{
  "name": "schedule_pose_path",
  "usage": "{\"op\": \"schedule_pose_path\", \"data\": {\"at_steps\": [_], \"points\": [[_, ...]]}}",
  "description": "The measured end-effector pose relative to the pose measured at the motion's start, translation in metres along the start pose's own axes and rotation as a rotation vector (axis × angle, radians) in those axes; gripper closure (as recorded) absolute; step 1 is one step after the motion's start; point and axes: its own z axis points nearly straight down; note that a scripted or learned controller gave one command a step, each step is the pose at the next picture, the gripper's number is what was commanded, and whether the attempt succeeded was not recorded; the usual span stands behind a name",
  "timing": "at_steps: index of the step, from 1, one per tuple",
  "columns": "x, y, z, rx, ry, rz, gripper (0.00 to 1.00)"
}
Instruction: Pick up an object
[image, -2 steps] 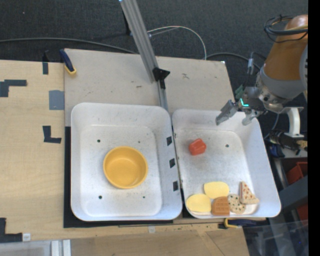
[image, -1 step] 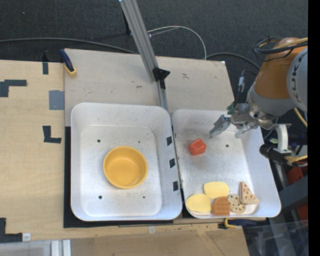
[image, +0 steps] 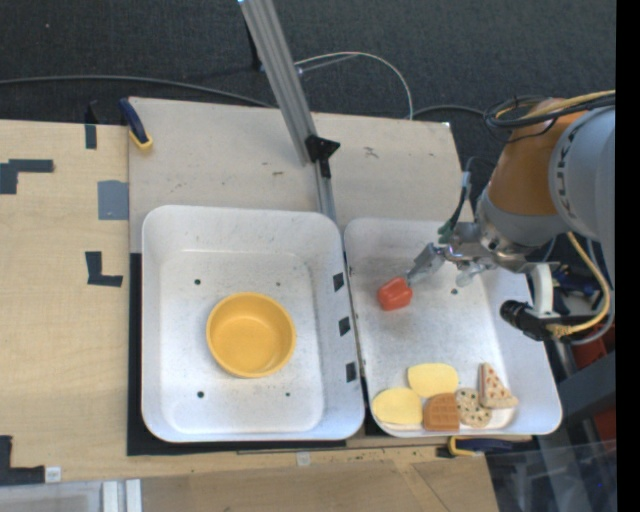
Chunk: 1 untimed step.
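A small red block lies in the upper left part of the right bin. My gripper hangs over that bin just right of the block. It is open, nothing is between its fingers, and its left fingertip ends close above the block's upper right corner. Along the bin's near edge lie two yellow rounded pieces, a brown waffle-like square, a speckled cookie and a pale wedge with a red rim.
The left bin holds a yellow bowl near its middle. A grey metal pole slants from the top of the view to the divide between the bins. Cables trail beside the arm on the right.
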Motion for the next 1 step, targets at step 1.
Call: {"op": "schedule_pose_path", "data": {"at_steps": [1], "points": [[-0.0055,-0.0077,0.0496,0.000,0.000,0.001,0.00]]}}
